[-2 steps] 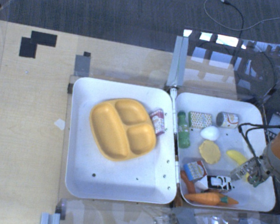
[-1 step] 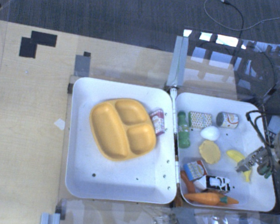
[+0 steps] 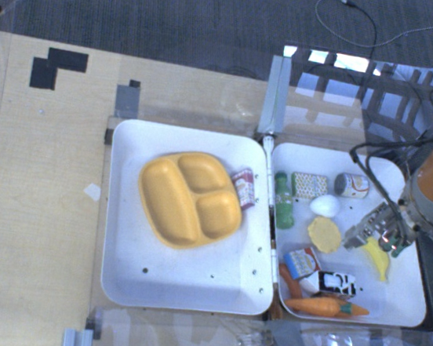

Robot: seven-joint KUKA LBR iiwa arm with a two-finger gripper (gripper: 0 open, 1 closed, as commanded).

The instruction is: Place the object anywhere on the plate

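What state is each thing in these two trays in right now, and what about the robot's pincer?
Yellow plate: in the left bin, nothing on it.
Red packet: lying against the plate's right edge.
Green bottle: lying on its side.
Can: lying on its side.
White egg: resting loose.
Carrot: lying flat by the right bin's front wall.
Banana: lying beside the pincer.
Pincer: low over the right bin, holding nothing visible.

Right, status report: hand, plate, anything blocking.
Hand low over right bin, between yellow disc and banana. Yellow plate in left bin. Red packet at plate's edge.

Yellow plate (image 3: 189, 199), white bins (image 3: 120, 274) — orange carrot (image 3: 324, 307), green bottle (image 3: 283, 201), yellow banana (image 3: 379, 262).
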